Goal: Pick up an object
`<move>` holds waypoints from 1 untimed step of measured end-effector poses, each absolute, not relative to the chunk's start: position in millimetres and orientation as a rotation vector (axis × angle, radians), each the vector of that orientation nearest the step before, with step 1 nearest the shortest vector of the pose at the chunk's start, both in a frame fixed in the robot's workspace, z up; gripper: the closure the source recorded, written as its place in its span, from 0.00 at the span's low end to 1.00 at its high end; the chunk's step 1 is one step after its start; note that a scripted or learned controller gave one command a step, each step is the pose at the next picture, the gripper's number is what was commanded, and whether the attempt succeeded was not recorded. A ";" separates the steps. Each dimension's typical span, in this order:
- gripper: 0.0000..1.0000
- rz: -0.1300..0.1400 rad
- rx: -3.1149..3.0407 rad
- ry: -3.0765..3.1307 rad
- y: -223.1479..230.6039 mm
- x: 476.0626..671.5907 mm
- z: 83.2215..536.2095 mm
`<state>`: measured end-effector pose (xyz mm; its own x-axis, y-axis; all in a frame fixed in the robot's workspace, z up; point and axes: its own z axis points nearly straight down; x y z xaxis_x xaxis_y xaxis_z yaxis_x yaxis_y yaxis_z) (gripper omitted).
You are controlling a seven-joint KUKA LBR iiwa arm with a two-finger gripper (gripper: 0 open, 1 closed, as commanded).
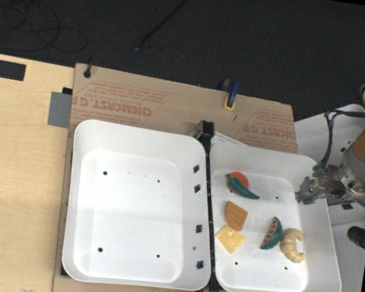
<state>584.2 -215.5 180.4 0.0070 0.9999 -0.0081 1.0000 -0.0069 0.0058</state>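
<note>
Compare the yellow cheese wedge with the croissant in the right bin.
The cheese wedge is yellow and flat-faced with straight edges; the croissant is pale tan, rounded and curved. The cheese wedge lies near the divider between the bins; the croissant lies toward the bin's outer side, beside a watermelon slice. Both rest loose on the right bin floor, away from the pincer.

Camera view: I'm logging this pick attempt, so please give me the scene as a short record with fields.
left bin: white, shallow
right bin: holds five toy foods
items: red and green vegetable; brown toast slice; yellow cheese wedge; watermelon slice; croissant
gripper: over the right bin's far right rim, apart from all items
held: nothing seen
</note>
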 end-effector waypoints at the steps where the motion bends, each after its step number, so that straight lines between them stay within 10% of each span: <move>1: 1.00 -0.002 2.220 2.206 -216.9 584.1 190.1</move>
